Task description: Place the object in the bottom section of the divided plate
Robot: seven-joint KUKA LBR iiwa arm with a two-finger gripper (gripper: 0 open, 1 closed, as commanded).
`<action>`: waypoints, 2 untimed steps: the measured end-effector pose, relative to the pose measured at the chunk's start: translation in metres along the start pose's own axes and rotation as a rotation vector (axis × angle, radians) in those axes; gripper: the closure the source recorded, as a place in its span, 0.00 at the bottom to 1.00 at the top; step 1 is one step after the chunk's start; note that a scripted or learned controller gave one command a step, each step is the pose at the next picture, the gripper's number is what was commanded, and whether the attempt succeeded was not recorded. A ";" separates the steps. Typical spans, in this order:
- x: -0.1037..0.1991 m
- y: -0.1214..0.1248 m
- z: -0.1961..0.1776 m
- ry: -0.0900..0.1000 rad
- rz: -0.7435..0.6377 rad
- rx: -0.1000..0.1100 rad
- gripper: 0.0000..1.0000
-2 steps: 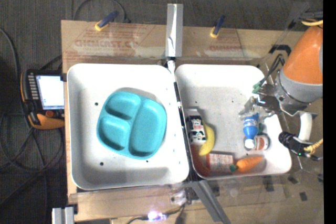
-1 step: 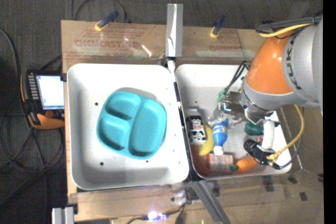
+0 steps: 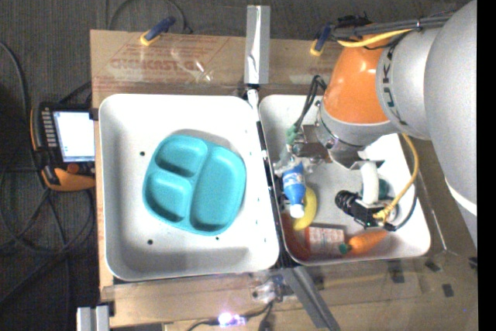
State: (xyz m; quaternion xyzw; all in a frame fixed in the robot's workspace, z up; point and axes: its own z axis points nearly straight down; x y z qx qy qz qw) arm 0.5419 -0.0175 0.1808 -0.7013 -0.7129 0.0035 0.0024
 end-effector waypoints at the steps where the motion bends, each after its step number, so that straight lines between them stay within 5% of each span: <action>1: 0.067 0.008 0.000 0.000 0.152 0.002 1.00; 2: 0.114 0.013 -0.024 -0.001 0.060 0.001 1.00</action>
